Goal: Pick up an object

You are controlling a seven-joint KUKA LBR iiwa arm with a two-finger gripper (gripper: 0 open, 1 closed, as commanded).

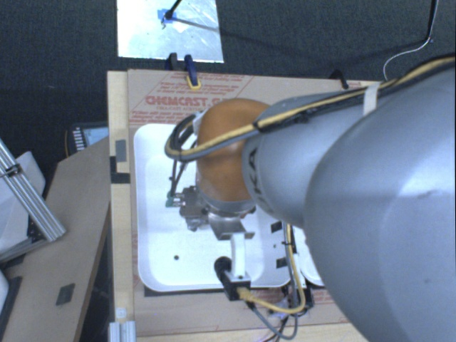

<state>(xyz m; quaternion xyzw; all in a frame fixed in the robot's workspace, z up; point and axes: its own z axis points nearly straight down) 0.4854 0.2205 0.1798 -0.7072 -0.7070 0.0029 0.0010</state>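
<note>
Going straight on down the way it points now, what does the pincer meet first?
Most likely the bare white floor of the bin on the view's left, directly beneath the pincer, though depth is unclear from this slant.

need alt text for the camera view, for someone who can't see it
A grey robot arm with an orange band reaches in from the right over a shallow white bin, covering much of it. Its claw sits over the bin's floor; printed brown cardboard lies beneath the bin.

Dark backdrop [57, 41] across the top, shiny silver sheet [167, 20] upper left, pale wooden surface [82, 219] and aluminium rail [28, 198] lower left.
</note>
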